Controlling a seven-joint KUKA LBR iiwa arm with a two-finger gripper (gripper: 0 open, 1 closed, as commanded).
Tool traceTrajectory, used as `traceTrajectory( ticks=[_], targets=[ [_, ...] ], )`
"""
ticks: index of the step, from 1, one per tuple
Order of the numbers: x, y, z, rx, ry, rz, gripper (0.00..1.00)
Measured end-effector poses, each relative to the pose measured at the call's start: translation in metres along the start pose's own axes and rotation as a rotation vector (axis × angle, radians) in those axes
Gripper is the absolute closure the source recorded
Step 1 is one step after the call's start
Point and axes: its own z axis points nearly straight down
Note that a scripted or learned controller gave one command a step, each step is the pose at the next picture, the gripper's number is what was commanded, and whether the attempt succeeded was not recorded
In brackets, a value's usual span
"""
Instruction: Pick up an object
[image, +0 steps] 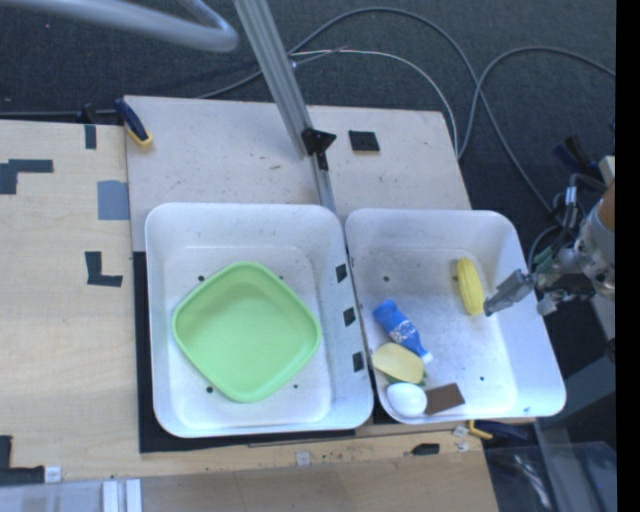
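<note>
The wide pale wooden desk (60, 330) carries two shallow white plastic bins side by side. Take the right white bin (500, 232) as the marker for where things are.

The left white bin (160, 225) touches the right bin along its left wall. A big light green square plastic plate (246, 331) lies flat in the left bin, well to the left of the right bin.

The grey robot arm (605, 235) comes in over the right wall of the right bin. Its jaws (510, 290) hang low over the right side of that bin, just inside the right wall. I cannot tell whether the jaws are apart or closed. Nothing can be seen between them.

A yellow banana-shaped toy (468, 285) lies on the floor of the right bin, near the middle, just left of the jaws. A small blue and white tube (402, 329) lies tilted, closer to the bin's left wall. Just below it is a pale yellow soft lump (398, 362). A white egg-shaped thing (406, 399) sits by the bin's front wall, touching the yellow lump. A small brown block (445, 397) lies right beside the white egg, by the same front wall.
</note>
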Motion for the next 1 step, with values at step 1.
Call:
traceTrajectory(
  ticks=[1],
  targets=[
    [0.0088,-0.0006,0.0462,0.003,0.001,0.000,0.00]
  ],
)
